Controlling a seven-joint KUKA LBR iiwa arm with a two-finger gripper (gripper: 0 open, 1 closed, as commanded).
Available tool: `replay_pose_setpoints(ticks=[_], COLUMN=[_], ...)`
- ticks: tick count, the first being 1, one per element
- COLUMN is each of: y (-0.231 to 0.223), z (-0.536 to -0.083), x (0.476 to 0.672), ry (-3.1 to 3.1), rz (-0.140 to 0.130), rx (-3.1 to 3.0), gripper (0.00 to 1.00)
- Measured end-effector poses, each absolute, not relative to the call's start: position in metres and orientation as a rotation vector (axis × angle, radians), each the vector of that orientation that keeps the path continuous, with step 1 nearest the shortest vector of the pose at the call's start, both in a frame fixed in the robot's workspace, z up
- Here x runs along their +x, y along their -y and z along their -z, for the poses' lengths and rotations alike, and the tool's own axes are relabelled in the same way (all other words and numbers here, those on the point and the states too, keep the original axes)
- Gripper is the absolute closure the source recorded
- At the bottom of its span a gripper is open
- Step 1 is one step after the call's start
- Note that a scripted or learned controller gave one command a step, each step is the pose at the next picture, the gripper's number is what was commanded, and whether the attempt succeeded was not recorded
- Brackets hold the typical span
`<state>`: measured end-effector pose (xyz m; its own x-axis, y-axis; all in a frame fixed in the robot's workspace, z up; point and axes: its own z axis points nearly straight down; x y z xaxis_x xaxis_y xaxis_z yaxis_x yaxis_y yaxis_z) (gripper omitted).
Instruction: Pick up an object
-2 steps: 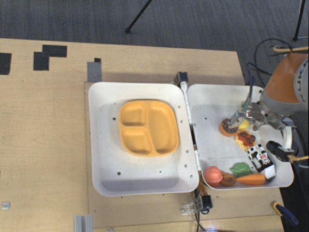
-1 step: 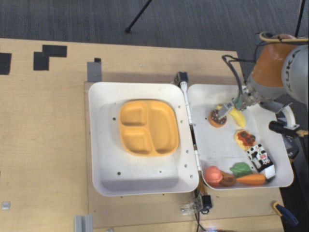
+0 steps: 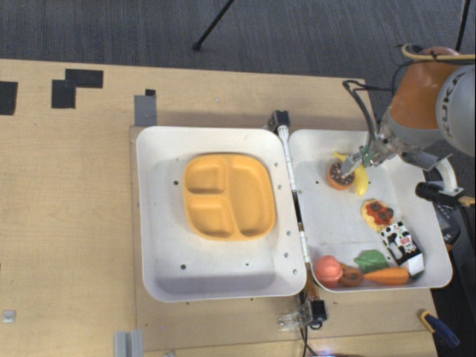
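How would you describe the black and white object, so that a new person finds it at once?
Look in the right bin, along its right wall toward the near corner. The black and white carton lies there, between the small pizza and the carrot. It alone is boxy with cow-like patches; its neighbours are rounded and coloured.

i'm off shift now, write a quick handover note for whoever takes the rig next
Claw: low over the back of the right bin, at the yellow banana and the round red-brown toy; nothing visibly held.
Right bin, middle: small pizza piece, black-and-white carton.
Front edge: pink-red apple, green piece, carrot.
Left bin: yellow divided tray.
Done: nothing lifted.
Left: grasp one object and raise it.
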<state>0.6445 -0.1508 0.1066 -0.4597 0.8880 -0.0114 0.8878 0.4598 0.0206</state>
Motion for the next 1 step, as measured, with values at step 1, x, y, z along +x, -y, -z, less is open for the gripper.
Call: replay_pose_setpoints(ticks=[1], y=[0.0845], z=[-0.1872], x=[0.547], ry=[-2.432], rz=[-0.003], rx=[1.986], gripper=[1.0])
